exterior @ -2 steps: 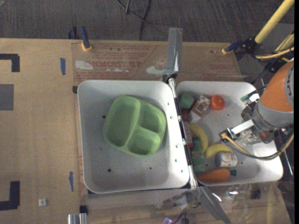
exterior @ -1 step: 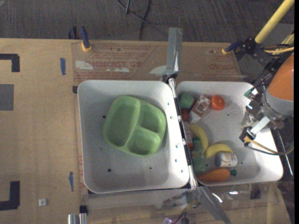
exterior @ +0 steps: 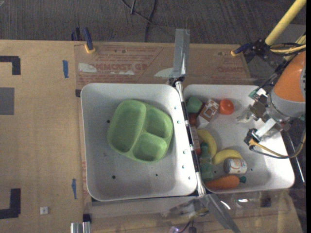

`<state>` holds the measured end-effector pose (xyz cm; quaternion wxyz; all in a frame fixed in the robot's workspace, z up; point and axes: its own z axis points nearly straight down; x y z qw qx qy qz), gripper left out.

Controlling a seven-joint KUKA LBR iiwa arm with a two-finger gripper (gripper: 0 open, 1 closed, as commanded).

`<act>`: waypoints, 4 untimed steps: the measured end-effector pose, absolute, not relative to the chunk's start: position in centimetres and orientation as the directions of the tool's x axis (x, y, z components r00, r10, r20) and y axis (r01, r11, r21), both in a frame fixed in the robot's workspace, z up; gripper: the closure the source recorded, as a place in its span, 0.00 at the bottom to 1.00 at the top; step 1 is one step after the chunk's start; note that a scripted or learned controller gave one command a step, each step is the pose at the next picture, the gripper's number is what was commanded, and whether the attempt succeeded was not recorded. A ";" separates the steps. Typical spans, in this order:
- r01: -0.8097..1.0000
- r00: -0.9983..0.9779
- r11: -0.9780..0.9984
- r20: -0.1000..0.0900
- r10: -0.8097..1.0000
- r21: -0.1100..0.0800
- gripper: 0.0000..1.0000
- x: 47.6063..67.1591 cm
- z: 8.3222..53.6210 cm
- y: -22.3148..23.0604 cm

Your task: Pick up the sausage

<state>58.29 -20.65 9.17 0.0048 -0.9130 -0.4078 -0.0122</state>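
The end effector (exterior: 253, 124) hangs over the right side of the right bin (exterior: 279, 178), and I cannot tell whether it is wide or narrow. The sausage is hard to make out: it may be the dark reddish piece (exterior: 193, 121) against that bin's left wall, below a green item (exterior: 194, 104) and above a banana (exterior: 208, 141), well apart from the end effector

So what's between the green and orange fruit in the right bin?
A small carton lies between the green fruit and the orange fruit, in the camera view.
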 end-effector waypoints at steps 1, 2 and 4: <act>0.651 0.759 -0.759 0.004 0.651 0.002 0.00 48.1 8.9 -19.0; 0.571 0.821 -0.821 -0.001 0.571 -0.001 0.00 62.6 9.4 -18.1; 0.378 0.926 -0.926 -0.001 0.378 -0.001 0.00 54.5 35.7 -22.3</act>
